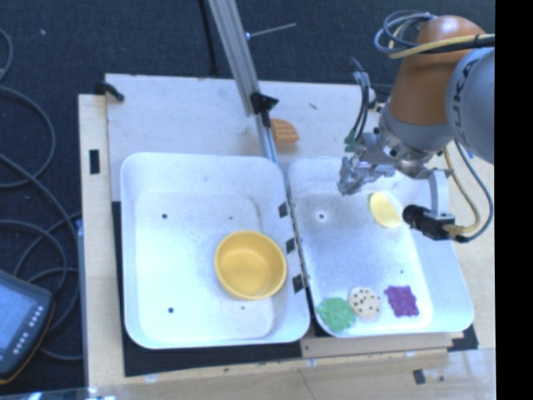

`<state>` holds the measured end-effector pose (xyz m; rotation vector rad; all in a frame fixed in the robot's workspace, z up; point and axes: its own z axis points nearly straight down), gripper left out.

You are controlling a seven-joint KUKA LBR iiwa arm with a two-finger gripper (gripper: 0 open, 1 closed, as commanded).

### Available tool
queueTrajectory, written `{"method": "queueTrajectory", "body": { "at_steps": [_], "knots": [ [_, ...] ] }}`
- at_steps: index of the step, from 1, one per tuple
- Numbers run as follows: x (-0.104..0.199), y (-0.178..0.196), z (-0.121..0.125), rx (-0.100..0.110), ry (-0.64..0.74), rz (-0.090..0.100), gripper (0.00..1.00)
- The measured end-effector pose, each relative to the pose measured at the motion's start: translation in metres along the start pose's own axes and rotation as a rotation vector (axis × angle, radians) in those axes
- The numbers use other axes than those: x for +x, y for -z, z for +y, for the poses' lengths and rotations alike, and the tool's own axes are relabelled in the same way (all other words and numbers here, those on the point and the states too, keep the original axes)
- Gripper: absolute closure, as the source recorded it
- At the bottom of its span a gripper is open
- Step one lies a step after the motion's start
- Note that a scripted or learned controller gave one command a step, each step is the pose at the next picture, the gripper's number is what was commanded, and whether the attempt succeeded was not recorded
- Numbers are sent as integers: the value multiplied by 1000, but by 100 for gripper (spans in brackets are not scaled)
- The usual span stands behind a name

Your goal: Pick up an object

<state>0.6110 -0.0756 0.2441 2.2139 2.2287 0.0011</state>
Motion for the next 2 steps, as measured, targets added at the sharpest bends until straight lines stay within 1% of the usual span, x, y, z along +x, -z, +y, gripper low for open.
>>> {"method": "queueTrajectory", "body": {
  "at_steps": [1, 2],
  "knots": [
    [60, -7, 3, 0, 1, 1, 100],
    [117, 4, -2, -2, 2, 2, 100]
  ]
}}
